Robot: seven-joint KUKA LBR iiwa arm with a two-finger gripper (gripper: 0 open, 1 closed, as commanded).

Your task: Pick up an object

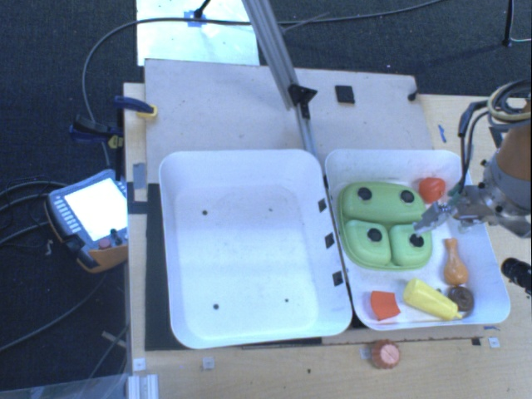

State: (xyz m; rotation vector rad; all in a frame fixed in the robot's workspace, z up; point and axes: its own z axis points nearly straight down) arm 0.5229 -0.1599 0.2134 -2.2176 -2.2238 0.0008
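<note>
The right bin (497, 266) holds several objects. A large green moulded piece with black dots (378, 225) lies in its left half. A small red-orange item (431, 189) sits near the far rim. An orange gourd-shaped toy (454, 263), a yellow piece (431, 298), a brown ring (461, 298) and a red block (383, 305) lie toward the near rim. My gripper (435, 215) hangs over the green piece's right edge, between it and the gourd toy, with nothing visibly in it. The grey arm (503, 194) comes in from the right.
The left bin (249, 239) shows bare white floor with a few dark dots. A slanted metal pole (274, 40) runs down to the bins' shared far corner. A small round orange item (385, 355) lies on the bench in front of the right bin. A teach pendant (91, 219) sits at left.
</note>
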